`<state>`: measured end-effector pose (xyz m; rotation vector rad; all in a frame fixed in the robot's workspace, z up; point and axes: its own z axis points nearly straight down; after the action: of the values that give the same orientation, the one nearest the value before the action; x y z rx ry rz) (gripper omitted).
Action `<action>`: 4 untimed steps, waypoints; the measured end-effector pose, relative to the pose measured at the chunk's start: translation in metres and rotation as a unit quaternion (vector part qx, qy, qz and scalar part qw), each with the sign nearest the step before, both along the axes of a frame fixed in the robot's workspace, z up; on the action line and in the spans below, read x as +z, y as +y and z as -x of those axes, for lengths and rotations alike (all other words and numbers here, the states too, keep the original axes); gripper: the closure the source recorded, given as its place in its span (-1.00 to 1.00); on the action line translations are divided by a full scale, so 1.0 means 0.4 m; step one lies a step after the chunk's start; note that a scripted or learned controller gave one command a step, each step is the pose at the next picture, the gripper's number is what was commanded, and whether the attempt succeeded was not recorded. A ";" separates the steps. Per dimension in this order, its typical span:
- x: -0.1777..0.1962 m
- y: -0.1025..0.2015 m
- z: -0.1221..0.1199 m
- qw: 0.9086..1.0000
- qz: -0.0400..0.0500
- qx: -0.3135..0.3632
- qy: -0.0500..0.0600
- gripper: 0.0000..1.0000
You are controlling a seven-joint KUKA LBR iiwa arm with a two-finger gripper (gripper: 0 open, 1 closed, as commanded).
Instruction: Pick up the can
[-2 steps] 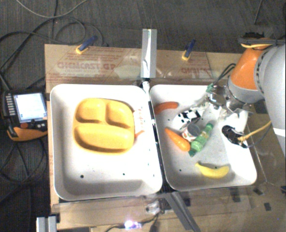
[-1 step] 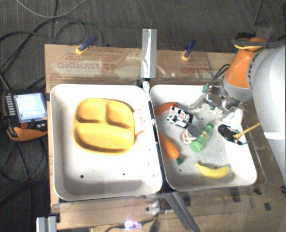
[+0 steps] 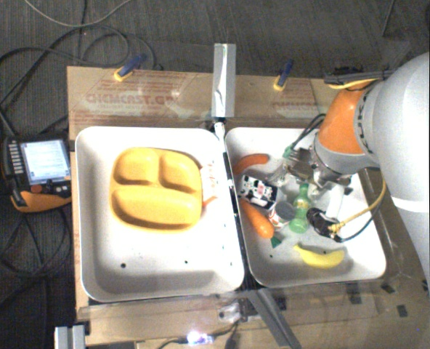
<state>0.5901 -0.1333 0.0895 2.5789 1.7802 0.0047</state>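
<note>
Lying just left of the claw (image 3: pixel 296 195), the can (image 3: pixel 258 189) shows a dark label with red-and-white print. Whether the claw is open or closed cannot be told.

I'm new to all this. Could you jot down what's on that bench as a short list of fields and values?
left bin: holds a yellow divided tray
right bin: holds a cluster of small things
can: dark, lying near the right bin's left side
banana: yellow, at the near edge of the right bin
orange pieces: one beside the can, one at the back
green bottle: in the middle of the right bin
arm: reaches in from the right, over the right bin
pincer: low over the cluster, right of the can
</note>
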 end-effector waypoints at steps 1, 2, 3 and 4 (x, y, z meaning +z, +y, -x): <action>0.022 -0.103 -0.100 0.997 -0.001 -0.082 0.005 -1.00; -0.001 -0.029 0.092 0.998 -0.001 -0.069 0.000 -1.00; -0.002 0.028 -0.113 0.988 0.000 -0.156 0.008 -1.00; 0.021 0.027 -0.116 0.988 0.004 -0.155 0.004 1.00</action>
<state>0.6364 -0.1226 0.0980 2.8221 1.3570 -0.0137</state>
